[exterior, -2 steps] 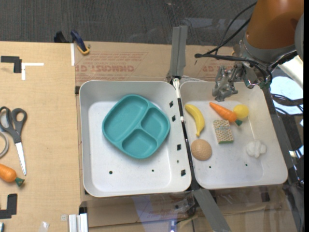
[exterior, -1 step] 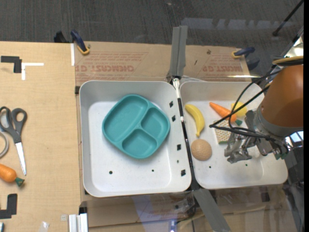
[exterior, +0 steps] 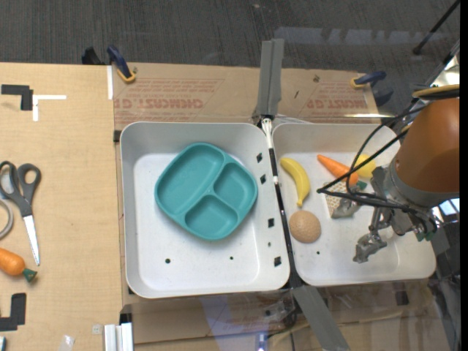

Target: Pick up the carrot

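The carrot (exterior: 333, 165) lies in the right bin (exterior: 409, 269), near its far wall, orange and pointing up-left. A yellow piece (exterior: 365, 168) lies just right of it, partly behind the arm's cables. My gripper (exterior: 356, 227) hangs low over the bin's middle, in front of and a little right of the carrot and not touching it. Its fingers (exterior: 368, 248) stand open with nothing between them.
A banana (exterior: 296, 180) and a brown round object (exterior: 305, 226) lie at the right bin's left side. The left bin (exterior: 146, 269) holds a teal divided plate (exterior: 207, 190). On the bench at the far left lie scissors (exterior: 22, 196) and a second small carrot (exterior: 11, 262).
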Available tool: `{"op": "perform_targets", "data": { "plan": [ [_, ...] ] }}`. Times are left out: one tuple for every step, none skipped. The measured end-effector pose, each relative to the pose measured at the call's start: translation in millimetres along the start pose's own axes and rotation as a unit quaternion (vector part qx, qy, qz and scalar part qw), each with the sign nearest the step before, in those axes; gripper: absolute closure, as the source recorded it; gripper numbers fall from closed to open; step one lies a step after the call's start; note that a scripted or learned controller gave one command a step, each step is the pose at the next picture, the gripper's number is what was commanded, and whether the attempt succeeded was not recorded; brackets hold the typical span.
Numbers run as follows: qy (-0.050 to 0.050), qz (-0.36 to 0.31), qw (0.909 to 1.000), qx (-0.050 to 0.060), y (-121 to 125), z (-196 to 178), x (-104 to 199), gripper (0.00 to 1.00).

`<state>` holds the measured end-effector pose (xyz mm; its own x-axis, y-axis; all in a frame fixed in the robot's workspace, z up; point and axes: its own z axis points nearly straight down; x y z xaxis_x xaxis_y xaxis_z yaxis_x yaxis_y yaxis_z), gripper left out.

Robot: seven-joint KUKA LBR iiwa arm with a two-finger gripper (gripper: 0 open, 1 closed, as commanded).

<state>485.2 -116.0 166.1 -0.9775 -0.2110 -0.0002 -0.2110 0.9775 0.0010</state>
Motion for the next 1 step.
{"op": "perform_targets", "data": {
  "plan": [
    [-0.002, 0.089, 0.996, 0.001, -19.0, 73.6, -84.1, 0.0]
  ]
}}
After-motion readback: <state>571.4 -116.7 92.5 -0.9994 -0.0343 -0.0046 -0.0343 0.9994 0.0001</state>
